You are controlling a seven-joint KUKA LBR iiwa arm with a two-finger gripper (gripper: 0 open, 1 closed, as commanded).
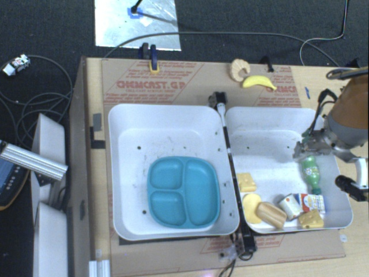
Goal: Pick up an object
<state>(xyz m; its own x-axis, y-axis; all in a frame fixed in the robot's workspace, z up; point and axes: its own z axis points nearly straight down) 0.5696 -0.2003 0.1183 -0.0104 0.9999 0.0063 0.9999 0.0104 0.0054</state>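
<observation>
- White plastic, two shallow bins side by side on my feed: the left bin (124, 131) and the right bin (271, 126), resting on a brown cardboard sheet (190, 79) printed with red lettering.
- Filling much of the left bin's floor I see a blue divided plate (184, 191) with three compartments.
- My arm (351, 114) comes in from the right edge — its orange band shows above the grey wrist — and the gripper (308, 149) sits low at the right bin's right side.
- I cannot tell from this angle how the claw stands; its tips are a dark blur.
- Just below the gripper lies a green bottle (311, 173), pointing down toward the bin's front; whether the claw touches it I cannot make out.
- Along the front of the right bin: a yellow cheese-like wedge (247, 182) near the divider, a round yellow piece (251, 206), a tan bread roll (271, 213) just beside it, a small red-and-white carton (300, 203), and another yellow chunk (311, 219) at the front wall.
- Outside the bins, on the cardboard behind the right one, a banana (258, 82) lies beside a pale ring-shaped thing (238, 69).
- Farther back on the dark floor — a shiny metal sheet (137, 15) with a blue mark.
</observation>
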